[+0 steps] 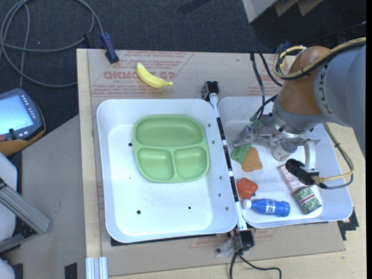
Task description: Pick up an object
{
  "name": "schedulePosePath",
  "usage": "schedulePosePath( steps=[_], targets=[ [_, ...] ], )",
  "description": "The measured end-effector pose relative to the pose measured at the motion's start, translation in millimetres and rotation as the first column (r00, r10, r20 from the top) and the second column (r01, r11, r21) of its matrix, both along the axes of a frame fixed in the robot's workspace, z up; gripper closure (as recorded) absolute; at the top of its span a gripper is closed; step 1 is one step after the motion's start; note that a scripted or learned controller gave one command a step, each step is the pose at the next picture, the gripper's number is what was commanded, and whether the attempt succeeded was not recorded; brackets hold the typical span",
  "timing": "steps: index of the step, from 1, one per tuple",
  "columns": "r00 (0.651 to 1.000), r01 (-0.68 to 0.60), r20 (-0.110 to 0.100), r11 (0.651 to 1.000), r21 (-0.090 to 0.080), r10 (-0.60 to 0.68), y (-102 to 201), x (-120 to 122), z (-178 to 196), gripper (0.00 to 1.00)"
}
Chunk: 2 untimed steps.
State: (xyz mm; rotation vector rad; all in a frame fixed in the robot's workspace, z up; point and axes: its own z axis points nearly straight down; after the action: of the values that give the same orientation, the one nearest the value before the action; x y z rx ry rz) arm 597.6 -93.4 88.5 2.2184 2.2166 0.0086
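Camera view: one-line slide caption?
Grey KUKA arm reaches over right white bin of small items; left white bin holds green divided tray.

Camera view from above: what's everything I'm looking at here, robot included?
Bins: two, white, side by side on the bench.
Divided tray: one, light green, three compartments, in the left bin.
Banana: one, yellow, on the bench behind the left bin.
Green item: one, right bin, near the divider.
Orange item: one, right bin, beside the green item.
Red item: one, right bin, below the orange one.
Bottle: one, blue with a white cap, lying at the right bin's front.
Packet: one, pink and green, lying at the right bin's right side.
Handheld screen: one, grey, left of the bench.
Arm: one, grey with an orange band, over the right bin.
End effector: one, dark, just above the green item.
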Motion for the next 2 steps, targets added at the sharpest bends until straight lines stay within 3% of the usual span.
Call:
schedulePosePath(
  steps=[2],
  targets=[
    [1.0, 0.0, 0.002, 1.0, 0.0, 0.0, 2, -41, 0, 0.0]
  ],
)
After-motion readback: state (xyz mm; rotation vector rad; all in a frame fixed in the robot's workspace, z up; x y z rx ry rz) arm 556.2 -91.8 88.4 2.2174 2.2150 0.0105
